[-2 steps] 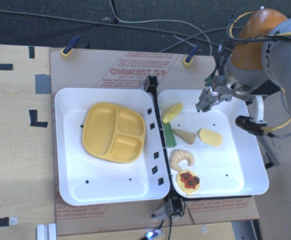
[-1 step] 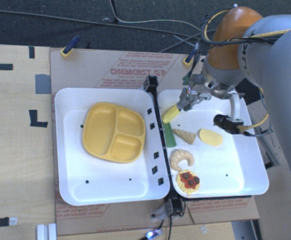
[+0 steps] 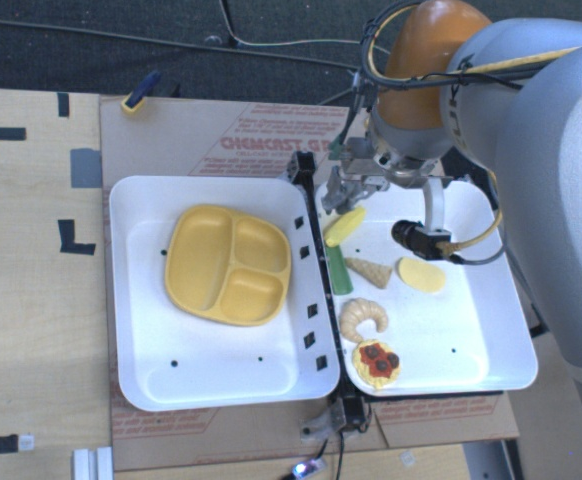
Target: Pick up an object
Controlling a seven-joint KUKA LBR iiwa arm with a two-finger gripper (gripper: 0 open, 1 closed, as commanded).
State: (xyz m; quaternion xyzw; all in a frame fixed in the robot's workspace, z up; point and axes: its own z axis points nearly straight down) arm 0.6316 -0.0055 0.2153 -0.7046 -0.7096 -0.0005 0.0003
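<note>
arm low over the right bin, grip unreadable

the grey arm (image 3: 531, 138) fills the upper right and is cut off by the frame edge; its bulk hides the far right corner of the right bin (image 3: 471, 363). below the orange band, the gripper (image 3: 349, 200) sits at the bin's upper left, by the divider. its tip is a dark tangle of metal and cable, so i cannot tell whether it is spread or clenched, or whether anything is caught in it.

well to the gripper's left, the left bin (image 3: 146, 368) holds a yellow divided plate (image 3: 228, 265).

just under the gripper, seemingly touching it, lies a yellow corn piece (image 3: 344, 226), its upper end partly covered. below that, a green strip (image 3: 340, 270) runs along the bin wall. beside it lies a tan cone (image 3: 372, 271), then a pale yellow slice (image 3: 422, 275) below a black cable fitting. further below the gripper rest a croissant (image 3: 362, 317) and a small pizza piece (image 3: 376, 363).
</note>
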